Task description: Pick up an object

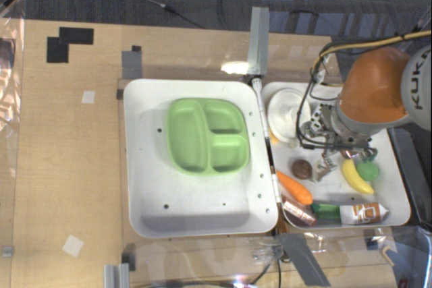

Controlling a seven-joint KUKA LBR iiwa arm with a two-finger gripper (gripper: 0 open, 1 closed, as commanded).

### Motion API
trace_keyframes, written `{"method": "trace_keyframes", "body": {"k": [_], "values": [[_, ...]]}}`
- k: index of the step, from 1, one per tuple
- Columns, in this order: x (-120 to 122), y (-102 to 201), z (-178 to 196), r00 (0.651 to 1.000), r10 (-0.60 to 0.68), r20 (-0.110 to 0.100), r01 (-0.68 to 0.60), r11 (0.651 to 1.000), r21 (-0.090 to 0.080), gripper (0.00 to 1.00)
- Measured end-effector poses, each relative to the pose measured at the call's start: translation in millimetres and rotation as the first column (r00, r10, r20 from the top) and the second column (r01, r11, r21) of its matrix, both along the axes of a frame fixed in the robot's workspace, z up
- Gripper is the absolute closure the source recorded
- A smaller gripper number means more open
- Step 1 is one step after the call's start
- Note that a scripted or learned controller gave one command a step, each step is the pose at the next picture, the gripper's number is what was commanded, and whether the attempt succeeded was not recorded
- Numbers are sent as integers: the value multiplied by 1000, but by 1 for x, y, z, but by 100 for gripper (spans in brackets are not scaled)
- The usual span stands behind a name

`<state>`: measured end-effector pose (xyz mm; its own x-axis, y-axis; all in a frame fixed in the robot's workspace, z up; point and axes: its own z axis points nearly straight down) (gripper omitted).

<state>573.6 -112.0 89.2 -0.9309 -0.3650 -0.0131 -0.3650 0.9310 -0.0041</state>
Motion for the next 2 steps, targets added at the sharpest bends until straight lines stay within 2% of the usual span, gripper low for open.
{"method": "trace_keyframes", "body": {"k": [1,2], "values": [[-2,-76,34,999,-53,0,53,999,-5,0],[-24,-76,0,997,-83,1,83,997,-2,0]]}}
